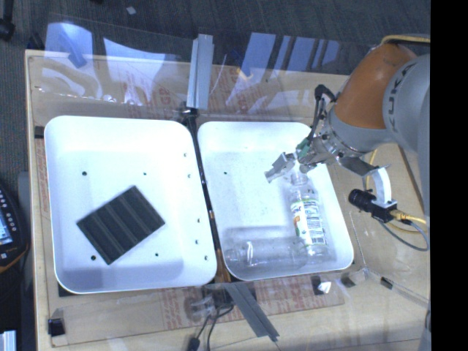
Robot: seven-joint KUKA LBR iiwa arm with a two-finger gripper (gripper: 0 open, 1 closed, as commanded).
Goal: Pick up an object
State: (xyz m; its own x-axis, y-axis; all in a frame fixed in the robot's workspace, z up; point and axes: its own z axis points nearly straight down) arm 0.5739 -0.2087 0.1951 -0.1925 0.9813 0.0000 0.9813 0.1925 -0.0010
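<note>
The arm (pixel 380 93) reaches in over the right bin (pixel 219 145), and its hand (pixel 287 168) hangs near the middle of that bin, just above the cap end of a clear bottle (pixel 307 218); whether the hand is released or clenched I cannot tell, and nothing shows held in it. The bottle, the likely thing to pick, lies on its side along the bin's right wall, label up, its far end toward the near right corner; a second clear bottle (pixel 259 251) lies along the near wall, the two meeting at that corner, probably because round things roll to the walls. In the left bin (pixel 58 145) a dark ridged slab (pixel 121 224) lies flat near the near left part, well apart from the hand.
</note>
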